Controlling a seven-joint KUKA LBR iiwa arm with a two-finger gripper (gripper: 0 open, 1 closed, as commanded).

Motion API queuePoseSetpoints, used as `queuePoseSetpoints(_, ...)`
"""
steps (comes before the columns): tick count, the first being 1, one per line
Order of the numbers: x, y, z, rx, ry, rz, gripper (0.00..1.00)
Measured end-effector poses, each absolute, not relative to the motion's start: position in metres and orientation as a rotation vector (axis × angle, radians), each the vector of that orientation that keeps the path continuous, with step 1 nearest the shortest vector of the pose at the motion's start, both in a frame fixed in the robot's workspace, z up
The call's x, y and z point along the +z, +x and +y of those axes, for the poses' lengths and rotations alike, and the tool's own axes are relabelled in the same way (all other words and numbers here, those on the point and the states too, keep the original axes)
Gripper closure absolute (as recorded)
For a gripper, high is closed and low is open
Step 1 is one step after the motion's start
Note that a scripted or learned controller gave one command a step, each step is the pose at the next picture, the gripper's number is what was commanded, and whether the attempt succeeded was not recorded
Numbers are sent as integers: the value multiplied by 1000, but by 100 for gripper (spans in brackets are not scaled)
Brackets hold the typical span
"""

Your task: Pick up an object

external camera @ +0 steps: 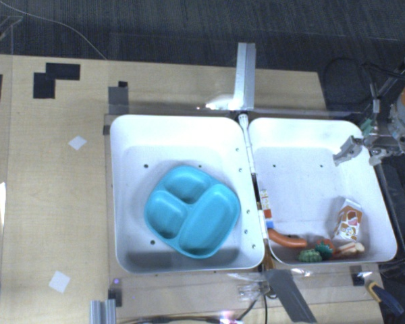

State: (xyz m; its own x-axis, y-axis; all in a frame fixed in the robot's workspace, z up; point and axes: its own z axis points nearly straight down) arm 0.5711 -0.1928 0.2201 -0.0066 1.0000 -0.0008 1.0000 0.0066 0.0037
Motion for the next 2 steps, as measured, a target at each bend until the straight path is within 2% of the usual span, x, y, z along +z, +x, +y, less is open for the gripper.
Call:
queuePoseSetpoints(1,151,487,-206,2,2186,2254,0)
queuePoseSetpoints(2,89,491,-193,9,2144,2280,0)
